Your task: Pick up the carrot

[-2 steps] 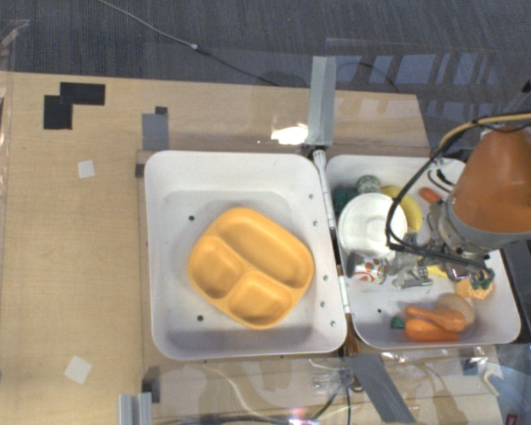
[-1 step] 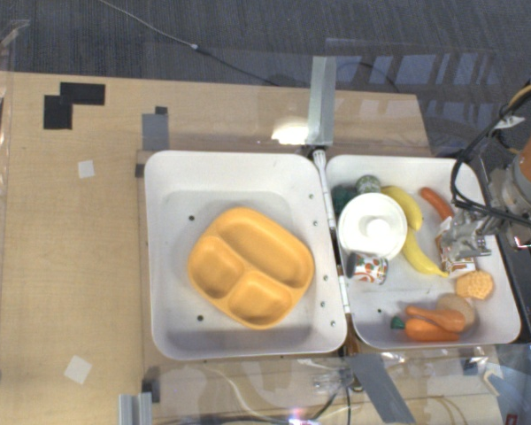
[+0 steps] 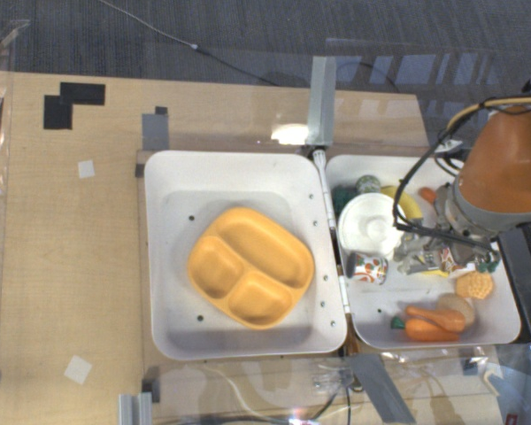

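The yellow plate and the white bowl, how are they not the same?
The yellow plate is split into three sections; the white bowl is plain and round. The yellow plate lies alone in the left bin; the white bowl sits crowded among other things in the right bin. The yellow plate looks bigger than the white bowl.

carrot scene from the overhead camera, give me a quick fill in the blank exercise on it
1. The yellow divided plate lies in the ____ bin.
2. The carrot lies in the ____ bin, near its front edge.
3. The divided plate has ____ compartments.
4. The band above the arm's wrist is ____.

Missing words: left; right; three; orange
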`<action>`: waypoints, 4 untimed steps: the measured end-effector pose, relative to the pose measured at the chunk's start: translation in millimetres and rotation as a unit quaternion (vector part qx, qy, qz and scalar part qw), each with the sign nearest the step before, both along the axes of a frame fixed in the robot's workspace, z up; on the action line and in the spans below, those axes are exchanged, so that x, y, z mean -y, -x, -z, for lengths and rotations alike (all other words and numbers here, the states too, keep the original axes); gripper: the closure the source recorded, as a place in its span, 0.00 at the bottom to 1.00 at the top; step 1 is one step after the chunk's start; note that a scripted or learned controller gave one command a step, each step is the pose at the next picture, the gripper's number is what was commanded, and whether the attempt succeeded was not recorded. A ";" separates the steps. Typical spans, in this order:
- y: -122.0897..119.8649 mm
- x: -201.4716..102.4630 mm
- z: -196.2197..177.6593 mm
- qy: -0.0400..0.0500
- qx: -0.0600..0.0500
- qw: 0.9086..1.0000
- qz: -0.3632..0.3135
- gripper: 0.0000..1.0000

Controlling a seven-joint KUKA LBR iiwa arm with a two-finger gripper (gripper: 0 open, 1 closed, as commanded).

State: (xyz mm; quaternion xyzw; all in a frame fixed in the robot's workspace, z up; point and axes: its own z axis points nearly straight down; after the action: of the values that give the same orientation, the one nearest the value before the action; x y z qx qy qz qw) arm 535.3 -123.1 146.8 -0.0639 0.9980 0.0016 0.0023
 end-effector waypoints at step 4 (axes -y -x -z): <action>30.1 -40.1 17.7 0.000 -0.001 0.946 0.325 1.00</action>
State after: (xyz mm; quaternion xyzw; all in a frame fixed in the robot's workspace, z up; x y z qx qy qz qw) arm 505.2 -83.0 129.1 0.2636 0.9646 0.0014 0.0013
